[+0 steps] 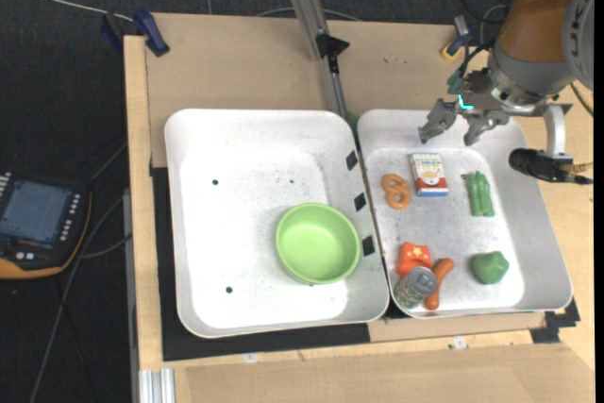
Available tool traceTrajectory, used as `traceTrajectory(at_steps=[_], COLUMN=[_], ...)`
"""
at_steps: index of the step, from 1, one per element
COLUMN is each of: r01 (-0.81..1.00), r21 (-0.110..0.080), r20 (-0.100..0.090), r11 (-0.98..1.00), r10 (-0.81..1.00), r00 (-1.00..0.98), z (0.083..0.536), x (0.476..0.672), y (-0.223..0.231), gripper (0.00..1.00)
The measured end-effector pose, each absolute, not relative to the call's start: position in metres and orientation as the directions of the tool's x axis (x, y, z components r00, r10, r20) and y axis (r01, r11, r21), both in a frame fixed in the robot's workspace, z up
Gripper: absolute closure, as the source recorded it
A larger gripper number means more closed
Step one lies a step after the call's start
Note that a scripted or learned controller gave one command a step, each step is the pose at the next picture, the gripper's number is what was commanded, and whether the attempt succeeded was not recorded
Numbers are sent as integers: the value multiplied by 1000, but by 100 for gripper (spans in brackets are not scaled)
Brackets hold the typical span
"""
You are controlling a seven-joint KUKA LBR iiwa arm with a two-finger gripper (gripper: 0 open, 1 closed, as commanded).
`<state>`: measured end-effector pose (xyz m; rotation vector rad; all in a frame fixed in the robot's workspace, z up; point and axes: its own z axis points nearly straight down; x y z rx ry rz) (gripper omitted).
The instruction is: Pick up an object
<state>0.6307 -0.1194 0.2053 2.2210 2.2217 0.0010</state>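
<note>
My gripper (456, 128) hangs over the far edge of the right bin (538, 231), its two fingers spread open with nothing between them. Just below it lies a small white, red and blue carton (428, 174). To the carton's left rests a brown pretzel (396, 191), and green bean pods (479, 193) lie to its right. Toward the bin's near side sit an orange block (413, 256), a grey can (415, 286), a carrot-like orange piece (438, 282) and a green pepper (490, 268).
The left bin (236, 156) holds a light green bowl (317, 243). A slanted metal pole (307, 5) rises behind the bins. A handheld pendant (38, 222) lies off the bench at the left, and cables run across the dark floor.
</note>
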Motion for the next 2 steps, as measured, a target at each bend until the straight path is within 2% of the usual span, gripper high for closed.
traceTrajectory(at_steps=[1,2], r01=[1000,1000], r21=[0,-4], r20=[0,1], r11=[0,0], r10=[1000,1000], r00=[0,0], z=[205,158], x=[631,624], y=[-119,-112], gripper=[0,0])
